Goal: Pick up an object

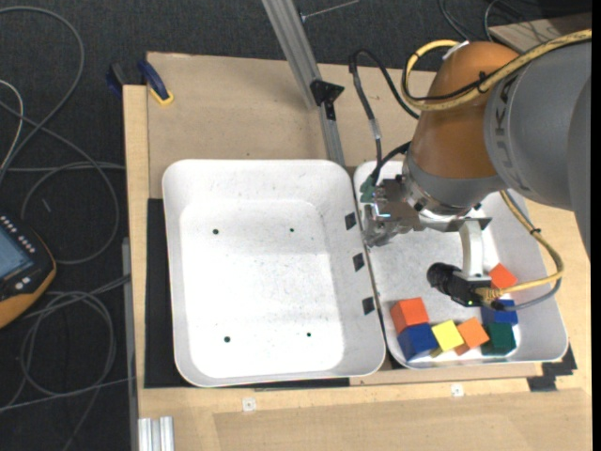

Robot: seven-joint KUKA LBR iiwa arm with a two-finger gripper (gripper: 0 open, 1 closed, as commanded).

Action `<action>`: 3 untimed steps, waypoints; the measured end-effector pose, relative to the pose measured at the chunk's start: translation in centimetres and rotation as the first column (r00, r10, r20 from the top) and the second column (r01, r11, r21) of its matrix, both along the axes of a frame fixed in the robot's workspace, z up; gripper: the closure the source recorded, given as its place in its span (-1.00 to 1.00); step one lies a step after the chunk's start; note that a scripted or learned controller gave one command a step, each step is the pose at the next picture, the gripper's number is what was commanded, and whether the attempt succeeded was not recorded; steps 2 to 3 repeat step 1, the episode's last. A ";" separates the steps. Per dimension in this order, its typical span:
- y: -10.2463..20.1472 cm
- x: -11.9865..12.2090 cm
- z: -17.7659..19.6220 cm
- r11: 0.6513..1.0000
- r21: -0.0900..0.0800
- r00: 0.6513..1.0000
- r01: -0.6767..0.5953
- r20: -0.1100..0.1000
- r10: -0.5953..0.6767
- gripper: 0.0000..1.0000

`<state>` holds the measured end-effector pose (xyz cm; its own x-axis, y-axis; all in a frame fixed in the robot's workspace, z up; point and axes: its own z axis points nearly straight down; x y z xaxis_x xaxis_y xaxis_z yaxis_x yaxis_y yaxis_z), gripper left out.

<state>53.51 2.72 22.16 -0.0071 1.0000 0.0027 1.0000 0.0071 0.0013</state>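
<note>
The grey two-finger gripper (378,220) hangs low in the shallow white right-hand bin (554,332), beside its left wall (open or closed, I cannot tell). The small orange cube (408,310) lies nearby among other coloured blocks, so the pick itself looks not yet made.

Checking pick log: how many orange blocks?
3 orange blocks in the right bin: one at pile's left, one right of the yellow block, one by the right wall. Arm may hide more.

Bright, even light, sharp focus, soft faint shadows.
</note>
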 end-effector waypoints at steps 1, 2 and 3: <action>6.0 0.1 0.1 1.000 0.001 1.000 -0.001 0.000 0.001 1.00; 6.0 0.1 0.1 1.000 0.001 1.000 -0.001 0.000 0.001 1.00; 6.0 0.1 0.1 1.000 0.001 1.000 -0.001 0.000 0.001 1.00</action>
